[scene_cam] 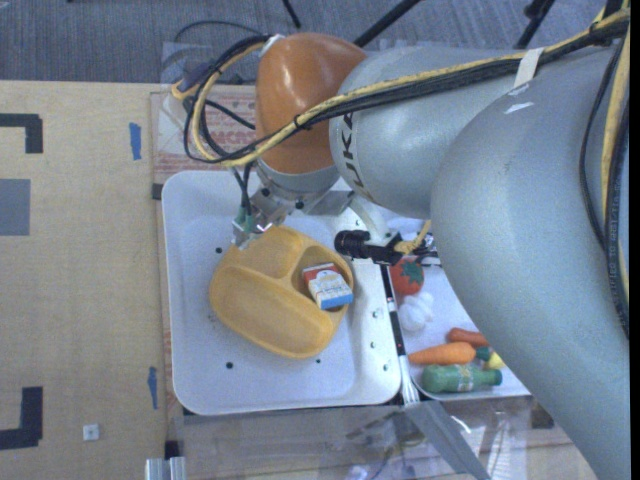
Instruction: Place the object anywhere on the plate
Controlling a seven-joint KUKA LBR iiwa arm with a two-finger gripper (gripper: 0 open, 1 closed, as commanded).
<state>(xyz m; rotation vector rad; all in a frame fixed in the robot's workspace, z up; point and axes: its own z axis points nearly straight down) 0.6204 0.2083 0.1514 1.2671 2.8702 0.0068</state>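
Small carton (328, 287), red, white, blue

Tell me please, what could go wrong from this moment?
1. The small box lies in the plate's small compartment, close to the rim on the right; a bump could tip it out.
2. The claw sits right at the yellow plate's upper left edge; moving away, it might catch the rim and shift the plate inside the left bin.
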